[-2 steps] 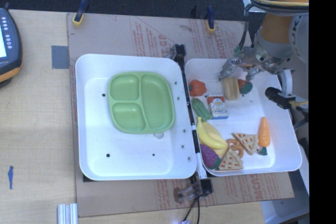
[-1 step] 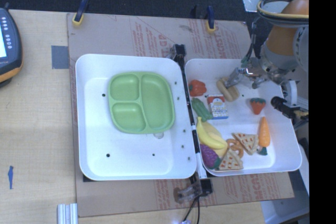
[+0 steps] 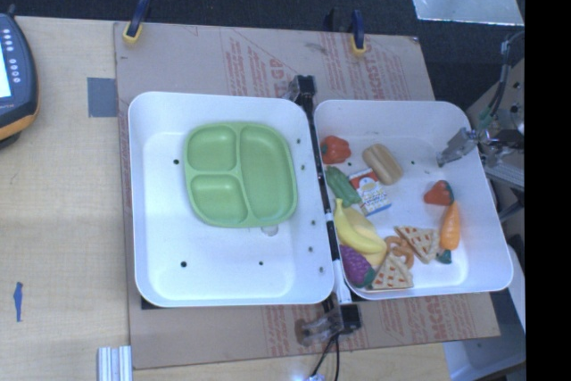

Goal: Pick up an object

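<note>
From above, two shallow white plastic bins with rounded corners sit side by side on a sheet of brown cardboard clamped to the wooden bench. The left bin [image 3: 161, 272] holds a pale green divided plate [image 3: 241, 174], smooth and glossy, with three moulded compartments.

The right bin [image 3: 486, 268] carries a scatter of plastic toy food. A red pepper [image 3: 335, 149] lies near the dividing wall, a tan bread roll [image 3: 383, 163] beside it, and a green cucumber [image 3: 341, 186] just below. A curved yellow banana [image 3: 359, 230] rests above a knobbly purple bunch of grapes [image 3: 354, 263]. Ridged waffle wedges [image 3: 416, 242] sit near a tapered orange carrot [image 3: 450, 226] and a small strawberry [image 3: 438, 193].

The grey metal gripper [image 3: 457, 147] hangs over the right bin's upper right corner, apart from the food; whether it is open cannot be told.
</note>
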Motion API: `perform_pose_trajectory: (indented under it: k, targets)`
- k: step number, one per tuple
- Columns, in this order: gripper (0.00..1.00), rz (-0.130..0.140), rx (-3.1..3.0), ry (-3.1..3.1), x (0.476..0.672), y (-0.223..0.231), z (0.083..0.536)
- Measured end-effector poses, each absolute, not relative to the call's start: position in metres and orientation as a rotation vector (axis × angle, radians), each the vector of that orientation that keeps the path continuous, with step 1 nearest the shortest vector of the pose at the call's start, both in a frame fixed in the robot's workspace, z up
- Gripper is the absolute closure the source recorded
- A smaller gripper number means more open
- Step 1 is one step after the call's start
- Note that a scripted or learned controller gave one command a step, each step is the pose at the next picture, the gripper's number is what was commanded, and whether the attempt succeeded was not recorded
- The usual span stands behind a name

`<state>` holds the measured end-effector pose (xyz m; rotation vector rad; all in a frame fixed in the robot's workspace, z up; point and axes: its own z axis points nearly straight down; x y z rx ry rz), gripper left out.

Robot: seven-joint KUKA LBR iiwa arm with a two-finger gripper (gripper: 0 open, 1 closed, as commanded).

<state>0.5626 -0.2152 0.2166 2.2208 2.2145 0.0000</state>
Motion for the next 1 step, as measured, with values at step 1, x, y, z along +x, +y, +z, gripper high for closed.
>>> perform_pose_trajectory:
  k: [1]
  targets:
    - [0.0,-0.003,2.211,2.236,0.6229,-0.1496,0.1211]
